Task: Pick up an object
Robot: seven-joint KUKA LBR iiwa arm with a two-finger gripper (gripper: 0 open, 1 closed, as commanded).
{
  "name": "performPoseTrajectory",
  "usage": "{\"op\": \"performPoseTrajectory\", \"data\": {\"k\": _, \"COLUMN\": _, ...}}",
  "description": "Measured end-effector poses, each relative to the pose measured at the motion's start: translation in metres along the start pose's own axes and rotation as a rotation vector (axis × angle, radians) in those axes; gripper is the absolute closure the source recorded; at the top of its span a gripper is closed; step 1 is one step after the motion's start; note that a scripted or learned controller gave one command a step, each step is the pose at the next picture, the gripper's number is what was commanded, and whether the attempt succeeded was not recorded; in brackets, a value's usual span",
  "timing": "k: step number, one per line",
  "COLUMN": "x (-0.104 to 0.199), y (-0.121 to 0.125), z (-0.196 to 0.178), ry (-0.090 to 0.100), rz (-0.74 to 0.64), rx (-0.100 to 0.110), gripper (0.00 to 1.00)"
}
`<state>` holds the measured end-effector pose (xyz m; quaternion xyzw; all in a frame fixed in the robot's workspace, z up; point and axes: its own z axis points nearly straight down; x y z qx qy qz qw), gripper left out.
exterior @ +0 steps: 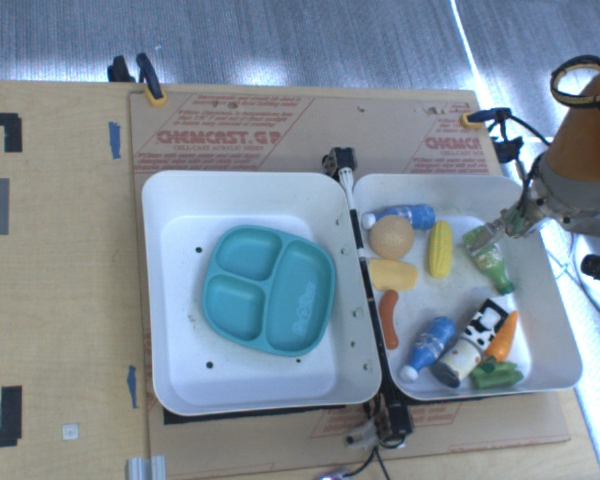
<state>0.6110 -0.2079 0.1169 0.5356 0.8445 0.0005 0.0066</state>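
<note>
My gripper [507, 224] reaches in from the right, low over the upper right part of the right bin [555, 298]. Its tip is right at the upper end of a green toy vegetable [488, 256], which lies along the bin floor. In the same bin lie a yellow corn cob [439, 248], a tan round toy [391, 236], a blue bottle [408, 215], a yellow piece [393, 274], a thin red piece [389, 321], a second blue bottle [430, 343], a black-and-white toy [474, 343], a carrot [501, 336] and a green piece [496, 374].
The left bin [170, 268] holds a teal divided plate [270, 290]. The arm's orange band [583, 146] and grey wrist hang over the right bin's far right corner. Cables run along the right edge. A black clamp [338, 160] sits between the bins at the back.
</note>
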Motion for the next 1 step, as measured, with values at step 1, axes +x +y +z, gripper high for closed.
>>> {"op": "performPoseTrajectory", "data": {"k": 1, "x": 0.0647, "y": -0.0031, "z": -0.0396, "ry": 0.012, "rz": -0.220, "rx": 0.007, "gripper": 1.00}}
